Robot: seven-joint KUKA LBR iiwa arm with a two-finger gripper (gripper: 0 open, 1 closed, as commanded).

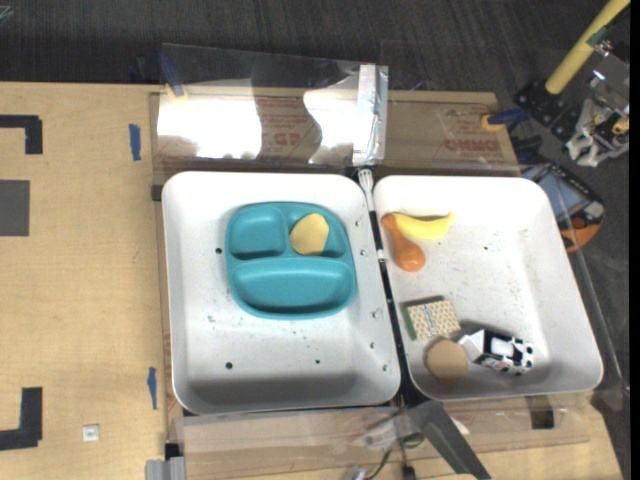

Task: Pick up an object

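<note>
Tan ball point(446, 358) beside black-and-white toy point(503, 352) and patterned card point(433, 318) in right bin point(560, 268); banana point(424, 226) over orange carrot point(404, 249) behind.

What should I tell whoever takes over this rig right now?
Gripper: nothing is held so far.
Left bin: a teal divided plate with a yellow potato-like piece in its upper right compartment.
Right bin: a banana lying across an orange carrot-like piece at the upper left; a patterned card, a tan round object and a black-and-white toy near the front.
Done: no pick yet.
Left: choose an object, grasp it and lift it.
</note>
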